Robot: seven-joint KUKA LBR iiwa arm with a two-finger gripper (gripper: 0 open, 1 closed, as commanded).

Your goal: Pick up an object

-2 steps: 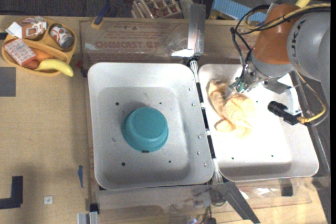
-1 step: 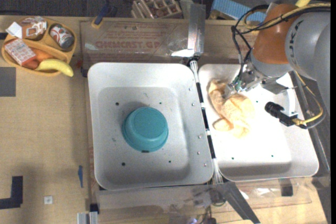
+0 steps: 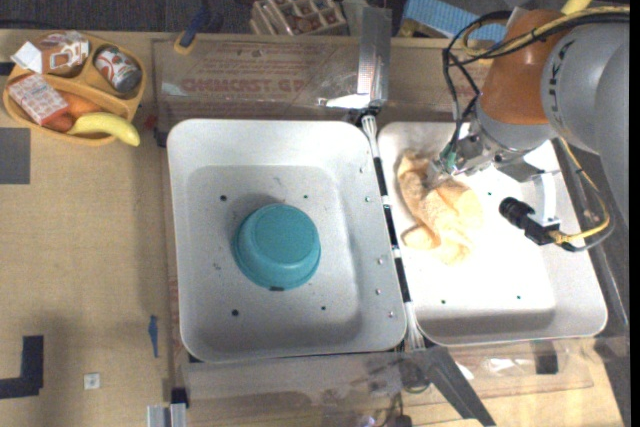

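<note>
The yellow-orange cloth [image 3: 438,207] lies crumpled in the right-hand bin [image 3: 520,300], in its upper left part close to the wall shared with the other bin. The gripper [image 3: 446,165] sits right at the cloth's upper edge, touching or nearly touching the folds there. How wide the jaws stand, and whether any cloth is caught between them, I cannot tell; the tip is small and blurs into the fabric.

Above the gripper the wrist rises to the orange band and the big grey arm [image 3: 590,85], which reaches in from the right, with black cables looping around it.

In the left-hand bin [image 3: 200,165] a teal bowl [image 3: 278,245] rests upside down near the middle. Well apart, at the bench's far left, a yellow tray [image 3: 20,100] holds toy food, with a banana [image 3: 105,126] along its lower edge.
</note>
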